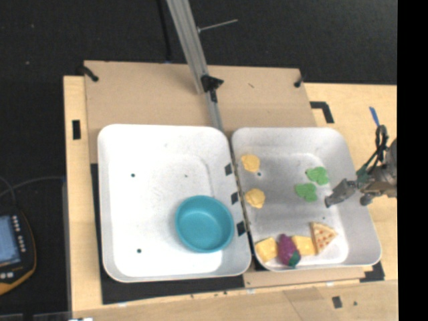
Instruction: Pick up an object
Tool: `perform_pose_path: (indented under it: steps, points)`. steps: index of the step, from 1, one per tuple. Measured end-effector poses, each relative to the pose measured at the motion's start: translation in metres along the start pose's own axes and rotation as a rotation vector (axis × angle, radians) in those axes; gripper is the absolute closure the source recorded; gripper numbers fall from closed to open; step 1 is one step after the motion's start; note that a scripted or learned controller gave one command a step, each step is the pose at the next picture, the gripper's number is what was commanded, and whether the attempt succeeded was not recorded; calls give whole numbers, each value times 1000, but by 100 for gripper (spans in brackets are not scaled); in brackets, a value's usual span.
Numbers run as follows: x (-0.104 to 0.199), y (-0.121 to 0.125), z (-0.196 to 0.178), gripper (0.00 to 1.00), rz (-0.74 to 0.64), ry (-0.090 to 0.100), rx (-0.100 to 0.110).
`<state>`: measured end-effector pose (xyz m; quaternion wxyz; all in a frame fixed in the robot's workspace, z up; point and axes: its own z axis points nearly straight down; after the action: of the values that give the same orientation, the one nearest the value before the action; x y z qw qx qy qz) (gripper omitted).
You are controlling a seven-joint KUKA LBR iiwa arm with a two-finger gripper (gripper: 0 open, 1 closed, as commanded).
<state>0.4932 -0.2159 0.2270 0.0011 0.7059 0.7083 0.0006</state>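
White bins: two shallow trays are sitting side by side on the bench [167,99], the left bin [134,152] and the right bin [287,146].
Left bin contents: a teal bowl [203,223] is resting upright near the front right corner.
Right bin, left side: two small yellow pieces [250,163] [254,197] are lying apart, one behind the other.
Right bin, middle: two green pieces [317,175] [306,191] are lying just beside each other.
Right bin, front: a yellow block [266,249], a purple piece [287,249], another yellow block [305,245] and a pizza slice toy [323,235] are lying in a row, close together.
End effector [336,195]: it is hovering at the right bin's right edge, near the green pieces and behind the pizza slice toy; nothing is showing between its fingers; whether it is released or clenched cannot be told.
Arm [382,172]: it is reaching in from the right.
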Motion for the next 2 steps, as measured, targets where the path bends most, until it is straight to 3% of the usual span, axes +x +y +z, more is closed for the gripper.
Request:
perform_pose_path:
  steps: [1, 2]
  points:
    - [0, 0, 0, 0, 1, 0, 0]
    - [6, 7, 56, 0, 3, 1, 6]
